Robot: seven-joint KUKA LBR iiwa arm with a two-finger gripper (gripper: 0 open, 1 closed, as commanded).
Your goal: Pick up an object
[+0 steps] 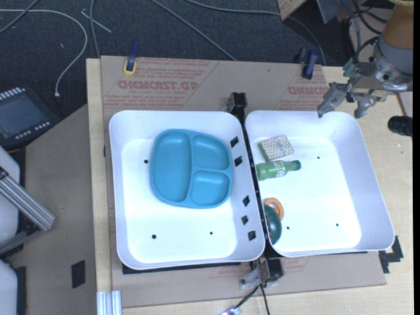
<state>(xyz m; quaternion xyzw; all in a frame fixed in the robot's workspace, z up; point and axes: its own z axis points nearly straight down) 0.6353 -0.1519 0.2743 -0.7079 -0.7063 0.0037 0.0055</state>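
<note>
- The gripper (346, 102) hangs over the top right corner of the right bin (341, 238), with its fingers spread apart and nothing between them.
- The small green bottle (277, 169) lies near the bin's left wall, well apart from it.
- Picking has not started; the arm probably needs to move left and go down over one thing.

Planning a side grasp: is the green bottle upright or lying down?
Lying down: the green bottle rests lengthwise on the right bin floor.
</note>
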